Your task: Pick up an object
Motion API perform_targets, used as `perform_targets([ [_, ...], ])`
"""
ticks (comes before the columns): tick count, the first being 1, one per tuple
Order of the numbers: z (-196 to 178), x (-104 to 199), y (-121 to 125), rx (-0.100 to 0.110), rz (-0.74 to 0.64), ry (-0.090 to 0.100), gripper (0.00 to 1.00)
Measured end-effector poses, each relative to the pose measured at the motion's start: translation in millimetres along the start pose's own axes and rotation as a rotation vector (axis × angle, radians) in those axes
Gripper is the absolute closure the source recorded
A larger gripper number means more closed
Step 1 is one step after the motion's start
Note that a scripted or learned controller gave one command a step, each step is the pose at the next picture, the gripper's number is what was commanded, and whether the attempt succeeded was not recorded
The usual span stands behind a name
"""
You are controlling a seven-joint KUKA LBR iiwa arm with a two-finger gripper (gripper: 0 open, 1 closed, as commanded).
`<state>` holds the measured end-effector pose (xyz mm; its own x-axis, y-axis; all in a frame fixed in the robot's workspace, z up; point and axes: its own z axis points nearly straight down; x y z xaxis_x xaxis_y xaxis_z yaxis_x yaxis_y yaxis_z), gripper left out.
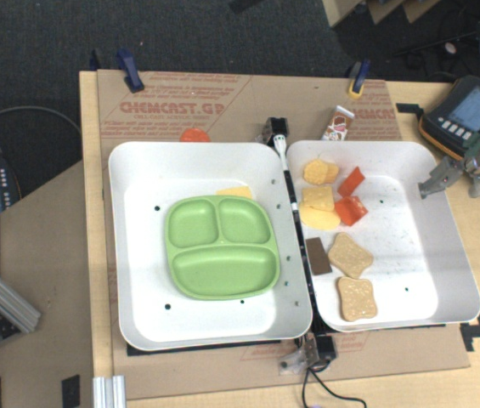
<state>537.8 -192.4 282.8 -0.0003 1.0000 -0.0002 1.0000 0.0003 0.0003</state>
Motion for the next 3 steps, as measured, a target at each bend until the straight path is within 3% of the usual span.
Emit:
perform_targets([
  [1,130,-33,-64,0.016,0.007,0.005,0.00],
  [2,201,31,-9,0.002,-0.006,0.003,0.00],
  [3,196,81,66,-0.010,-0.007,-0.001,0.00],
])
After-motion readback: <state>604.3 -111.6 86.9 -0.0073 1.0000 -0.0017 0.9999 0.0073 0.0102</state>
